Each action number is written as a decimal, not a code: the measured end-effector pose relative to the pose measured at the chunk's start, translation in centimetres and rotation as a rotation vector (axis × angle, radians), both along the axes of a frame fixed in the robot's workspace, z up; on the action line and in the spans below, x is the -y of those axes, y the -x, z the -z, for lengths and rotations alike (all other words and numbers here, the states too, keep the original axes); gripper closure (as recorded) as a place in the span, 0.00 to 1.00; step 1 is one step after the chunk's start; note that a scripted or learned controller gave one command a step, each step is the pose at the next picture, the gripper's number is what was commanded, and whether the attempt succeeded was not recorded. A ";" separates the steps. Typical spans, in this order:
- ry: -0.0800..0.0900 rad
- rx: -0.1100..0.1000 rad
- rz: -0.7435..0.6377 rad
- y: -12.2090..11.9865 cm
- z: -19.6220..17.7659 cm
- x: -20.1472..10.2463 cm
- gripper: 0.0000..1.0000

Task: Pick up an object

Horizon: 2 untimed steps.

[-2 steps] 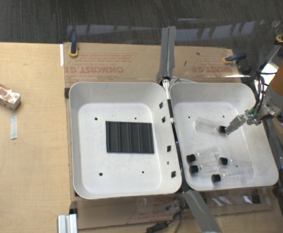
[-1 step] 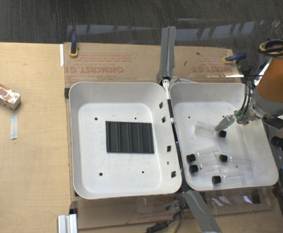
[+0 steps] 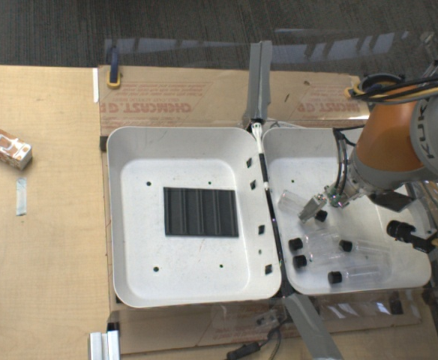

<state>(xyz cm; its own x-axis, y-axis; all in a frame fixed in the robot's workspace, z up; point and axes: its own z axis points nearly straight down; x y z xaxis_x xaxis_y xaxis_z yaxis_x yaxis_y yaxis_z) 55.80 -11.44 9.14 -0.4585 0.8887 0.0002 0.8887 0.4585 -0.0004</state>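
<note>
Camera view: end effector (image 3: 313, 209) low in right bin (image 3: 421, 276); grip state cannot be told.

We see dark grey carpet (image 3: 204, 10) along the top, a pale wooden tabletop (image 3: 39, 276) on the left, and brown cardboard (image 3: 181, 100) lying under the bins.

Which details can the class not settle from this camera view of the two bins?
- Gripper: too small and blurred to tell its state, or whether it touches anything.
- Clear tubes in the right bin: transparent against white, so their outlines and number are unsure; the black caps show.
- Arm: cut off by the right edge.
</note>
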 end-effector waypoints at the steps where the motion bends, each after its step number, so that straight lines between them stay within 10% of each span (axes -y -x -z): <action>1: -0.001 -0.001 -0.076 6.4 -0.8 1.5 0.00; 2: -0.001 0.001 -0.072 6.4 -1.6 1.6 1.00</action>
